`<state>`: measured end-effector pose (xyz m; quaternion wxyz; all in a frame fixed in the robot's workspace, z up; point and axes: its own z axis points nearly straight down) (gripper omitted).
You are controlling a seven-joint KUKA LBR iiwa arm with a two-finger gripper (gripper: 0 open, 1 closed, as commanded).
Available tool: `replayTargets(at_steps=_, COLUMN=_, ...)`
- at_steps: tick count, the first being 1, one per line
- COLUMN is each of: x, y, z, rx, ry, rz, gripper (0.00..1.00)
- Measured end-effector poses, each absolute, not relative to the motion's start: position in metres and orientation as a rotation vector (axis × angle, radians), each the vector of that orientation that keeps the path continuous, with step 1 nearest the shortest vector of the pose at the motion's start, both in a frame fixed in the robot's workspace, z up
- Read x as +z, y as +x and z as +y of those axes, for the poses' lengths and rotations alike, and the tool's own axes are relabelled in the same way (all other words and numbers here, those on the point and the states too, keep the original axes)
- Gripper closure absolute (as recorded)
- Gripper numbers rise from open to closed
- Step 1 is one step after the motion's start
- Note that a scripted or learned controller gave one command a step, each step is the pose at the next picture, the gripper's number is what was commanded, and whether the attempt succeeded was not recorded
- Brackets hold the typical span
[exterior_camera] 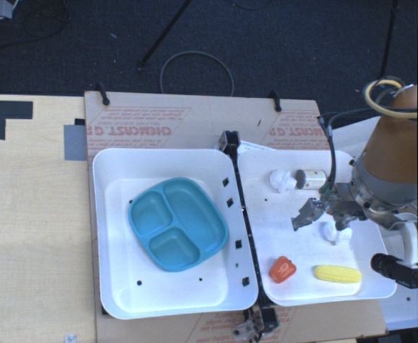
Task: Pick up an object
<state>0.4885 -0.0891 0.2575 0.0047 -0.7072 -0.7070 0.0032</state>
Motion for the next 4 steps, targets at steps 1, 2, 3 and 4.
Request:
replayTargets(at_steps=1, x=0.261, y=0.490, z=-0.089, rx=0.003, ry=-2.218, rz=-2.219, gripper=0.00)
replayTargets(at_steps=2, x=0.206, y=0.479, z=-0.090, rx=0.008, ry=-2.216, rz=-2.216, gripper=0.00)
replayTargets(at_steps=3, x=0.156, y=0.485, z=-0.094, rx=0.008, ry=-2.216, rz=-2.215, gripper=0.00)
replayTargets(at_steps=4, x=0.095, y=0.479, z=-0.087, rx=0.008, ry=-2.215, rz=-2.215, gripper=0.00)
